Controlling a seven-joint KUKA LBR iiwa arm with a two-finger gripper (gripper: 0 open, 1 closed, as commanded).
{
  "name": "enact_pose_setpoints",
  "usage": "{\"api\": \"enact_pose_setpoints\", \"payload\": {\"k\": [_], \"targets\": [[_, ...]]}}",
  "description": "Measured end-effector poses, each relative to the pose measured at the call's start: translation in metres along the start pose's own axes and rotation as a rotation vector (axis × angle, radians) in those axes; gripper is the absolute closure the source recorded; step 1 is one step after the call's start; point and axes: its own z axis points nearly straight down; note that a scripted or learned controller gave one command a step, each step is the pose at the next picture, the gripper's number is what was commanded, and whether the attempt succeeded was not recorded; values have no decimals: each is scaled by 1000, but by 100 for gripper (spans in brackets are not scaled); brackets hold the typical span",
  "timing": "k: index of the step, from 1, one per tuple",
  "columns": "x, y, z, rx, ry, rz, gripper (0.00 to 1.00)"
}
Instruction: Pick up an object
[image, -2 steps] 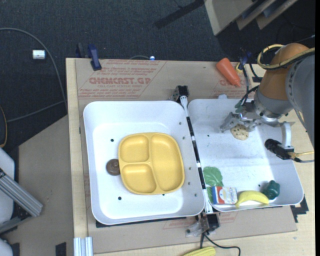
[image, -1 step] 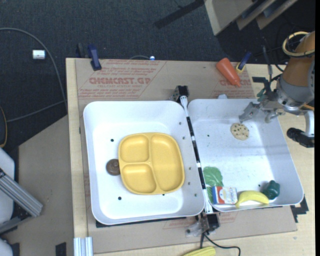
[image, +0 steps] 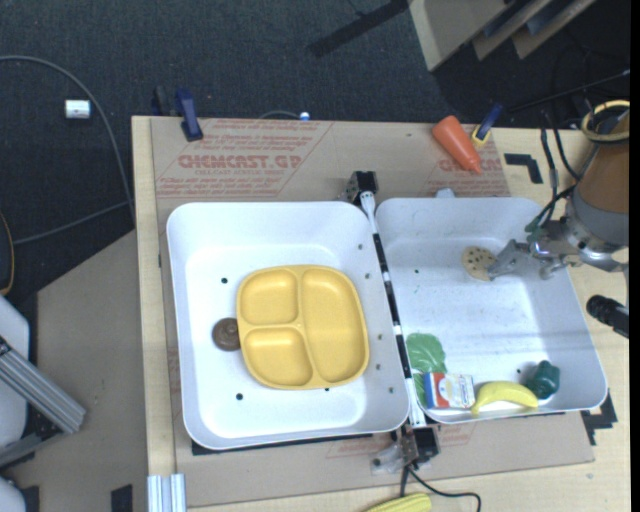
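In the right bin (image: 560, 320) a round tan cookie (image: 477, 261) lies near the back. My gripper (image: 503, 259) reaches in from the right, low over the bin floor, its tip right beside the cookie's right edge. Along the bin's front lie a green piece (image: 425, 351), a small red, white and blue carton (image: 446, 390), a yellow banana (image: 505, 397) and a dark green object (image: 544, 378). Nothing can be seen held in the gripper.
The left bin (image: 200, 260) holds a yellow divided plate (image: 302, 327) and a brown round thing (image: 226, 334) at the plate's left edge. An orange object (image: 458, 145) lies on the bench behind the right bin. A blue clamp (image: 187, 113) sits at the bench's back left.
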Motion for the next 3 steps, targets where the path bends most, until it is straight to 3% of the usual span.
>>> {"api": "enact_pose_setpoints", "payload": {"k": [1, 2, 3], "targets": [[4, -89, 32, 4, 8, -2, 0], [138, -35, -70, -2, 0, -1, 0], [99, -7, 24, 1, 0, 1, 0]]}}
